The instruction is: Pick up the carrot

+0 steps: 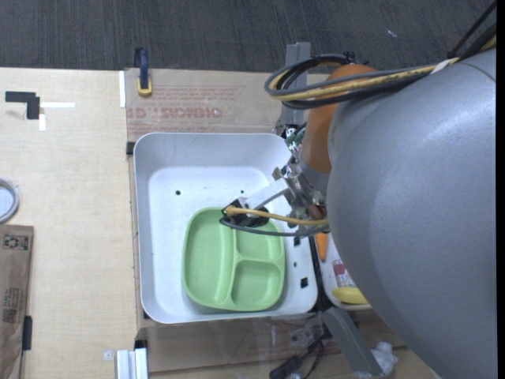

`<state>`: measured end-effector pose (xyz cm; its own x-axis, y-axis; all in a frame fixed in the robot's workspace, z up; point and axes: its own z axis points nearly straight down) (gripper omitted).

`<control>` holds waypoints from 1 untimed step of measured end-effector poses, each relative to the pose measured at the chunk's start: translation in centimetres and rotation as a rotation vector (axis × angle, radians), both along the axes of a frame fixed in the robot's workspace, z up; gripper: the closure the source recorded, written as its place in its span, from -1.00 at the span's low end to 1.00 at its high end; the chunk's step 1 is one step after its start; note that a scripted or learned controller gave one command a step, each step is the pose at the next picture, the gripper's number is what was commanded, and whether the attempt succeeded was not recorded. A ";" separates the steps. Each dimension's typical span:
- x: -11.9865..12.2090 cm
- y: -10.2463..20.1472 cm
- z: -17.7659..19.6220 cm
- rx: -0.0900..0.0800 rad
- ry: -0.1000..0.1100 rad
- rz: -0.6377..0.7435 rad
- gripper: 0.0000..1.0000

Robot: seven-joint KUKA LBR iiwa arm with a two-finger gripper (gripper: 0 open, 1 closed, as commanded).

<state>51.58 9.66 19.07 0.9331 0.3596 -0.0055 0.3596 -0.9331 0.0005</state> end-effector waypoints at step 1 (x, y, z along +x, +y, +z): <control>0.6 -2.8 19.9 -0.001 -0.002 0.027 1.00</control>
